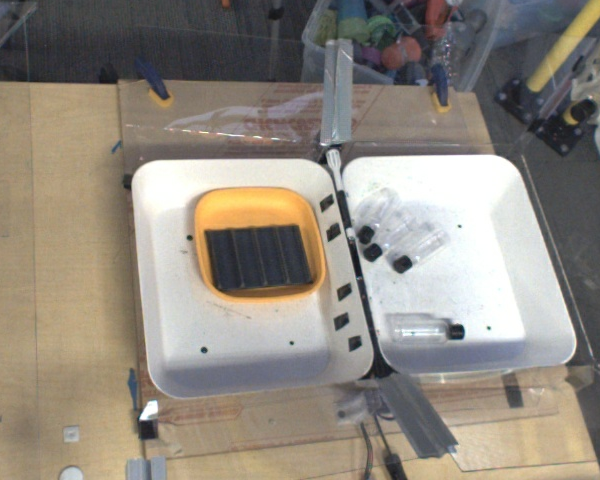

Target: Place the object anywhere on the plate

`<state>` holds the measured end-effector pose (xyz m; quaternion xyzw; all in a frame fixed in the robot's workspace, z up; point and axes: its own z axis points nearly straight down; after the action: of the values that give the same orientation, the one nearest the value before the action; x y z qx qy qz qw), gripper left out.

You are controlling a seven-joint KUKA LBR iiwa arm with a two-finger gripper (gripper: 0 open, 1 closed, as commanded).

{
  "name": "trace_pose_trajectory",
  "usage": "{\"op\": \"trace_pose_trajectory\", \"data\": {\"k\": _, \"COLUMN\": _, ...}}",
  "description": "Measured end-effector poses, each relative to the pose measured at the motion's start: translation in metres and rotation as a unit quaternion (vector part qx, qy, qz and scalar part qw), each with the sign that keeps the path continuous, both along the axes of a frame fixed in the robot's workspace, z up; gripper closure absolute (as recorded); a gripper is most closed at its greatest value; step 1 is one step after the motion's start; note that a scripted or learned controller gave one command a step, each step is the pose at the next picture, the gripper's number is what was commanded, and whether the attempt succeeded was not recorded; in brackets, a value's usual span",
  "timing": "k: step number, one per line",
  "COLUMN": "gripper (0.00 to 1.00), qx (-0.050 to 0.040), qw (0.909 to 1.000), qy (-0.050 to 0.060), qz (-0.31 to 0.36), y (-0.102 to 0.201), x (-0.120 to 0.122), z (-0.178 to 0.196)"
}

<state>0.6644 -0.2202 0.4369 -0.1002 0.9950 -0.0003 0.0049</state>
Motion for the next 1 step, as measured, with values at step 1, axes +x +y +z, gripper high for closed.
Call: {"op": "trace_pose_trajectory", "data": {"k": 1, "gripper": 1.0, "qx": -0.0013, "qw": 0.9833, "qy": 0.0, "qz": 0.182, "y": -0.0003, "x": 0.0041, "z": -0.0001}}
